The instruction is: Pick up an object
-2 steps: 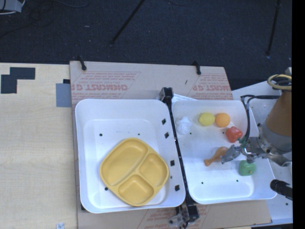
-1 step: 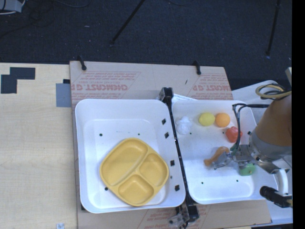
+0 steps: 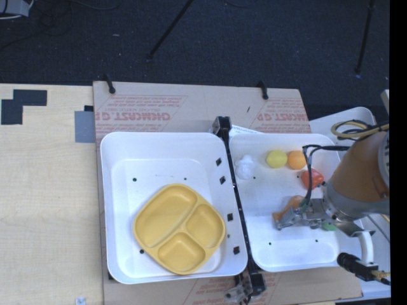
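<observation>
My gripper (image 3: 287,220) is low in the right bin (image 3: 299,259), near its middle, reaching in from the right. An orange object (image 3: 289,204) lies right against the gripper's upper left side, partly hidden by it. I cannot tell whether it is held. A red object (image 3: 312,178) lies just above the wrist. Further back in the same bin sit a yellow ball (image 3: 276,159) and an orange ball (image 3: 296,160) side by side, with a small white crumpled object (image 3: 245,166) to their left.
The left bin (image 3: 121,151) holds a yellow divided plate (image 3: 179,227). A black divider (image 3: 233,196) runs between the bins. The arm's grey body (image 3: 359,176) and black cables (image 3: 318,151) cover the right bin's right side.
</observation>
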You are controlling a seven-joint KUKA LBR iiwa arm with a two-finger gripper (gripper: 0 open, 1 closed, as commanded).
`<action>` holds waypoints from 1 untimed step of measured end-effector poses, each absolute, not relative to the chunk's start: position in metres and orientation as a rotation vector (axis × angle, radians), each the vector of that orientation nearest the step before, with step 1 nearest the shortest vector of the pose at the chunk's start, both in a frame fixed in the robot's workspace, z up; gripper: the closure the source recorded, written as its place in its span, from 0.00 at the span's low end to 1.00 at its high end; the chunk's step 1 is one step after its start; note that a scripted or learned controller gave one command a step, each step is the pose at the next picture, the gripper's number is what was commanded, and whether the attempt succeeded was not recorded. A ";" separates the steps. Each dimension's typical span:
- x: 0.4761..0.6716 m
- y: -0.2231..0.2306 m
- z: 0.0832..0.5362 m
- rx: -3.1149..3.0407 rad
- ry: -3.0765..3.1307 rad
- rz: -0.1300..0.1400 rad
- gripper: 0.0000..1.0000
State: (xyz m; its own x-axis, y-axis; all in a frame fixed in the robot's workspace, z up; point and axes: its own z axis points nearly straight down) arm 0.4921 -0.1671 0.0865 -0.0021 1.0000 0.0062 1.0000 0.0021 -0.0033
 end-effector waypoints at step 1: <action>0.493 -0.170 0.099 -2.223 -2.217 -0.002 1.00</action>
State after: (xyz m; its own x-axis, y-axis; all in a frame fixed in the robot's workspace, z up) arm 0.4926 -0.1700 0.0990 0.0030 1.0000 0.0023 1.0000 -0.0030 -0.0005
